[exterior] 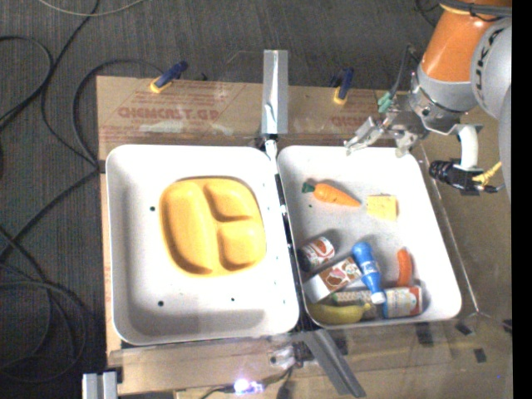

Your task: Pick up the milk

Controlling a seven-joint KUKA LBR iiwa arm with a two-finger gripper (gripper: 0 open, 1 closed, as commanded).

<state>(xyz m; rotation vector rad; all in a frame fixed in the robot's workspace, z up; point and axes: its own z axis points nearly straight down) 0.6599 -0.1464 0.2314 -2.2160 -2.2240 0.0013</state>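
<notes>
At the bottom of the frame, in the lower part of the right bin, lies a heap of toy food. A yellow banana curves along the bin's near wall. Beside it lies a shiny can on its side. The milk is a small boxy carton, white and red, lying flat in the lower middle of this bin. A blue bottle with a white cap rests against its right side. Another small can sits just above the milk. A red sausage shape lies to the right.

Higher up in the same bin are an orange carrot with a green end and a pale yellow wedge of cheese.

The left bin holds a smooth yellow plate with three dips in it.

Both bins sit on a brown tabletop with two blue and yellow clamps.

In the upper right, the jaws hang above the far rim of the right bin, spread apart and holding nothing, well away from the milk.
</notes>
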